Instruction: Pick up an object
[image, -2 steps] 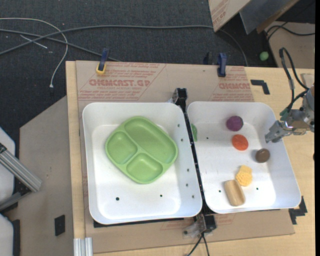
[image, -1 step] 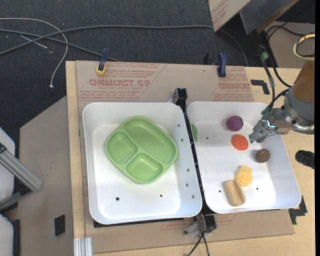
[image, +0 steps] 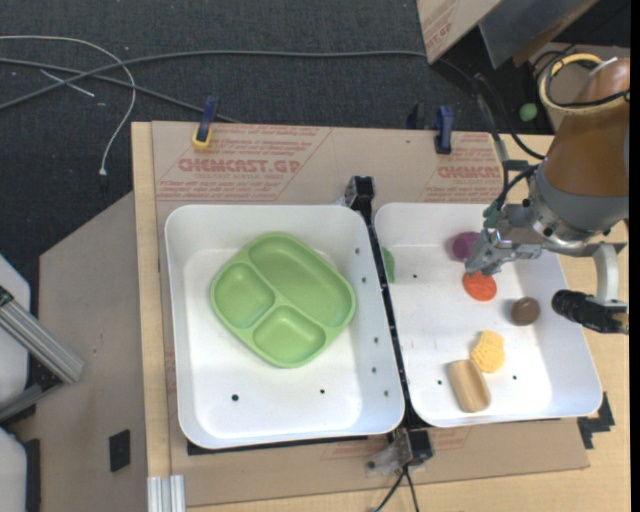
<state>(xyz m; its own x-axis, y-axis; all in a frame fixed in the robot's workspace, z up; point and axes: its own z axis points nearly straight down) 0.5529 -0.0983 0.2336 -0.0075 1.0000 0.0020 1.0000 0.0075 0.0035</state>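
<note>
In the right bin (image: 560, 395) lie several small objects: a purple one (image: 464, 244), an orange-red round one (image: 481, 288), a brown ball (image: 525, 311), a yellow bumpy piece (image: 488, 351) and a tan cylinder (image: 467, 385). My gripper (image: 488, 259) reaches down from the right and hangs between the purple object and the orange-red one, just above the latter. Nothing shows between its fingers.
The left bin (image: 200, 390) holds a green divided plate (image: 283, 298). A small green item (image: 387, 263) sits at the right bin's left wall. A black divider clamp (image: 360, 192) stands between the bins at the back.
</note>
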